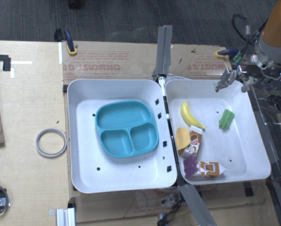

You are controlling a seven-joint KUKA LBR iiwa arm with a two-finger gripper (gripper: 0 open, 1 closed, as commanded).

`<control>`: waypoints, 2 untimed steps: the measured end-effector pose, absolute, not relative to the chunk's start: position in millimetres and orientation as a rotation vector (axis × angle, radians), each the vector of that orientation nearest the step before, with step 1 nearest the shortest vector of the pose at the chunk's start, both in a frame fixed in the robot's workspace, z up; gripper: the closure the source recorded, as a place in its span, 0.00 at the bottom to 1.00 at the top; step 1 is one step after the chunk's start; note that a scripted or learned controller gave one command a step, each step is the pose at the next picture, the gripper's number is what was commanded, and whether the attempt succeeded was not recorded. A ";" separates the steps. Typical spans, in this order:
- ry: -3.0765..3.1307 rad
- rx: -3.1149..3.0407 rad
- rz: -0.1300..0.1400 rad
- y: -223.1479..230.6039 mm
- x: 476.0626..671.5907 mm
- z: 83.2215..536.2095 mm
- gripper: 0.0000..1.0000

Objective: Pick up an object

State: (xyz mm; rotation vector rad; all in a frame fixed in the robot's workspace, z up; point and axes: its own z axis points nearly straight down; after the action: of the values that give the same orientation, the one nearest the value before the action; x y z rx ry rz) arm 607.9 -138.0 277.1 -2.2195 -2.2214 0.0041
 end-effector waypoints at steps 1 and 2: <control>-2.298 -2.138 0.005 -74.1 585.9 190.1 0.00; -2.405 -2.022 0.002 -57.4 610.1 191.2 0.00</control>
State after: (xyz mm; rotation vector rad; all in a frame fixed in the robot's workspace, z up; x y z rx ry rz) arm 610.1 -57.4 191.2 -2.0216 -2.4048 0.0019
